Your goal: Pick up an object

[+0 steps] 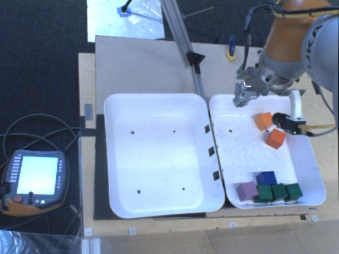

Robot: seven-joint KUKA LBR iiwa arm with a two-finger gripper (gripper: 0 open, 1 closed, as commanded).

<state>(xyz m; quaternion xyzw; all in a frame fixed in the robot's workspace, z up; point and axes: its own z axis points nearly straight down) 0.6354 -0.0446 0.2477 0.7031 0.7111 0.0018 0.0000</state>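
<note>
The claw [244, 95] hangs over the far left corner of the right bin [312, 163], holding nothing I can see; whether it is apart or together I cannot tell. This looks like the approach step: next it must move right and descend onto the closest orange block [263, 121].

The arm [312, 30] consists of smooth, rounded housings. The upper link is finished in light grey with a matte surface. Directly adjacent sits a broad orange band [288, 33] that wraps a bulbous, dome-shaped joint section. Below the band, a grey collar narrows toward the wrist. Black cables [249, 20] run along the outside of the joint, looping from the top of the orange section down toward the wrist. The pincer [244, 95] is a compact assembly of bare metallic grey parts with angular edges and reflective faces. A white, elongated attachment [295, 106] with a black component at its lower end is mounted beside the wrist.
</note>
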